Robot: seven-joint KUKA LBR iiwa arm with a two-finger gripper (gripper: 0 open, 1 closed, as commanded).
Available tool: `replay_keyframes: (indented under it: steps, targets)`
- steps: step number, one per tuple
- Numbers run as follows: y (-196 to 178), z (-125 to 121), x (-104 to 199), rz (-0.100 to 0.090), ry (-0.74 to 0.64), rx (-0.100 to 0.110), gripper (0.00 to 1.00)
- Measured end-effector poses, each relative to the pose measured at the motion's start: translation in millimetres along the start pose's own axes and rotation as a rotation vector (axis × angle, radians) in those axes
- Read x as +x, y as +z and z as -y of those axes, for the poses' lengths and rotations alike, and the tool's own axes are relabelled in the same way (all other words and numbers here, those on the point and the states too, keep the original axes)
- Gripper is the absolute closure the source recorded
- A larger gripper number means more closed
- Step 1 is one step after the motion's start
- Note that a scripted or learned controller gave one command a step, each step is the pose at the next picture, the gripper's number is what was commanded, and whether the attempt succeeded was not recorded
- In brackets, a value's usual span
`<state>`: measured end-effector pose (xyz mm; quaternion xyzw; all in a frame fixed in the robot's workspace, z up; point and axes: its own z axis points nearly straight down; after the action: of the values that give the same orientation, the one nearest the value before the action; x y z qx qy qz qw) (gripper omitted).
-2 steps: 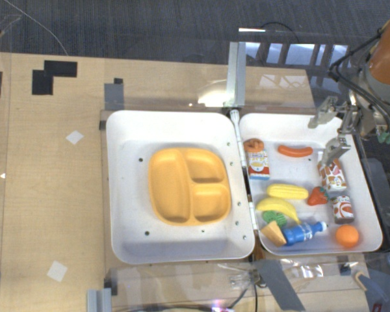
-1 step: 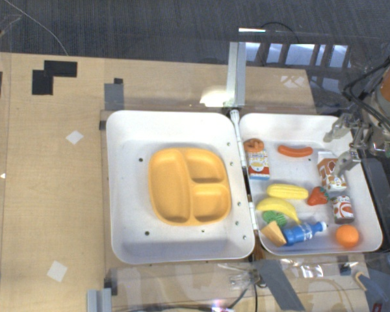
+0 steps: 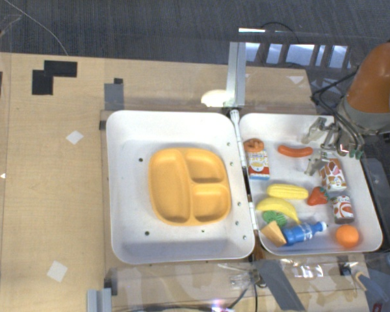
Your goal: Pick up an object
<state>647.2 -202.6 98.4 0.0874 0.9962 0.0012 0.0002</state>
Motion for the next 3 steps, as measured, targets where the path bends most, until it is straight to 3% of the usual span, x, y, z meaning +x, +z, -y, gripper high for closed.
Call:
replay_keyframes:
  steps: [1, 2, 3]
  targets:
    - [11, 6, 19, 0.01, 0.373, 0.001, 0.0]
    - [10, -45, 0, 0.01, 0.565, -0.001, 0.0]
    - [6, -47, 9, 0.008, 0.883, -0.001, 0.0]
